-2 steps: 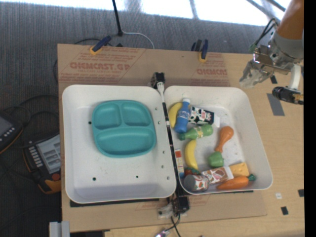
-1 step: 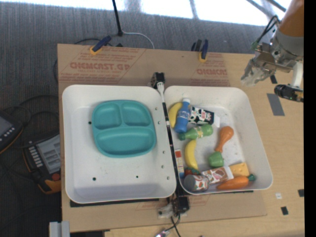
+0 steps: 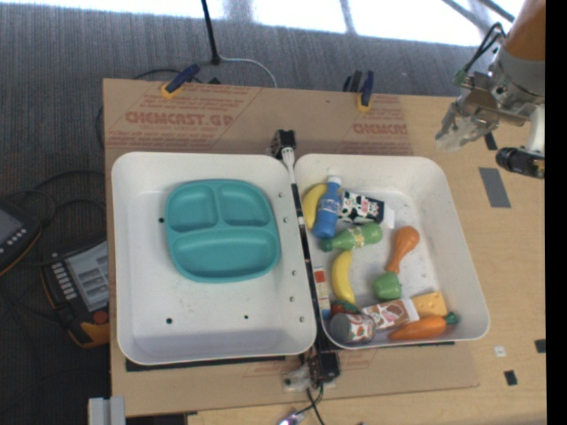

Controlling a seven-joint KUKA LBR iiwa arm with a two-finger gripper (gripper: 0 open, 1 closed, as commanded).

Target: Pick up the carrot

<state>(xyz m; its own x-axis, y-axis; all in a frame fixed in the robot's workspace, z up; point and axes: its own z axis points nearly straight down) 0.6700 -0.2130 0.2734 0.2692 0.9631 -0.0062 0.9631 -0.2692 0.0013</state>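
The carrot (image 3: 420,328) lies on its side in the near right corner of the right bin (image 3: 454,228), just beside a yellow cheese wedge (image 3: 431,305) and a small carton (image 3: 379,317), with a green pepper (image 3: 387,286) and a banana (image 3: 342,277) nearby. The left bin (image 3: 133,264) holds a teal divided plate (image 3: 221,229). The gripper (image 3: 461,131) hangs over the desk (image 3: 518,264) past the right bin's far right corner, well apart from the carrot, its jaws spread and pinching nothing.
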